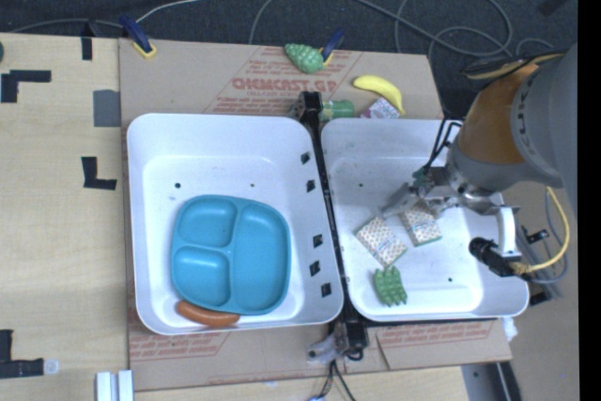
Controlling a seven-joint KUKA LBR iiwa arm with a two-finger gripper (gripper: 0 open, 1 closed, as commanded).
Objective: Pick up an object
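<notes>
Jaws: cannot tell how far apart they stand or whether anything is between them; my gripper [424,192] is low over the right bin [349,146], with the grey wrist and orange band of my arm [512,122] reaching in from the right and blocking the view of the tips. Two patterned packets lie on the right bin's floor: one packet [422,226] sits directly below the gripper, touching or nearly touching it, and the second packet [380,239] lies just to its left, tilted. Near these, toward the near edge of the same bin, rests a green toy [389,285]. Left bin [150,146] holds a blue divided plate [229,253], with an orange sausage [208,315] against the plate's near edge. Beyond the bins, on the cardboard [197,80], lie a yellow banana [378,91] and another green toy [303,56].
</notes>
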